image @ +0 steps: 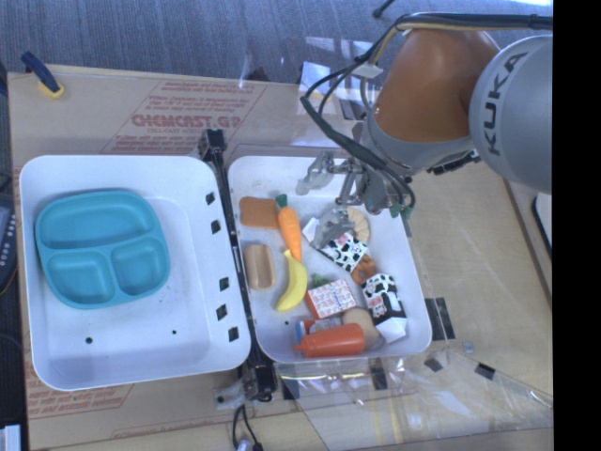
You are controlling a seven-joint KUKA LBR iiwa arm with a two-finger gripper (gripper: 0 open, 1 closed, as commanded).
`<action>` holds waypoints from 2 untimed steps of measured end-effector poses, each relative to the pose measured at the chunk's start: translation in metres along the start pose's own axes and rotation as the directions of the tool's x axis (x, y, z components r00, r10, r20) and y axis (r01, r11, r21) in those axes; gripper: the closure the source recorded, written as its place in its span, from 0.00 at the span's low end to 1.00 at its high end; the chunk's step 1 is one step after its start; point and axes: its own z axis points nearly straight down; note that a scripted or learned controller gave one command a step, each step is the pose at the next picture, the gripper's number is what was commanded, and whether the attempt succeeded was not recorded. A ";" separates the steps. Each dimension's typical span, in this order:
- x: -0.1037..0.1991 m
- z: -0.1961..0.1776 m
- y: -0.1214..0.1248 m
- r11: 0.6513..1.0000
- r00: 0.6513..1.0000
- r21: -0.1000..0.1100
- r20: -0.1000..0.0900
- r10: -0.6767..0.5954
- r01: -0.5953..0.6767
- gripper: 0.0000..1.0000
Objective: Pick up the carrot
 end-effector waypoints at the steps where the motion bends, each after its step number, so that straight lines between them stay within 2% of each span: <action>1: -0.002 0.146 -0.007 0.991 0.991 -0.003 -0.015 0.136 -0.136 0.00; 2: -0.008 0.129 -0.005 0.992 0.992 -0.001 0.002 0.126 -0.126 1.00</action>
